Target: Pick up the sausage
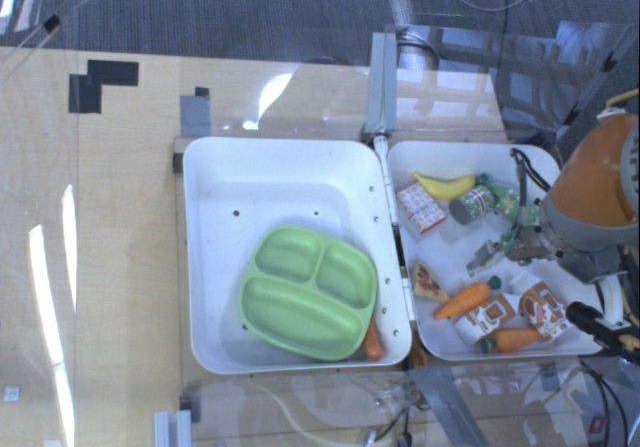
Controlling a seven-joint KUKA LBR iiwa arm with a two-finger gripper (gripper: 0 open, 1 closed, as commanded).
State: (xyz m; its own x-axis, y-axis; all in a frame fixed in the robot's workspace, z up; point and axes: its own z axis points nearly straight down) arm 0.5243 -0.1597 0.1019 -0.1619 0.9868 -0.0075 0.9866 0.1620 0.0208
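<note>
From the overhead camera I've got the arm [598, 185] in from the right, its pincer [500, 247] hovering over the right bin [440, 347], whether apart or together I cannot tell. The sausage [372, 340] lies in the left bin [200, 265], tucked against the green plate's [308, 291] lower right edge. Right bin: banana [444, 184], can [474, 203], carrots [462, 301], pizza slice [427, 282].
</note>
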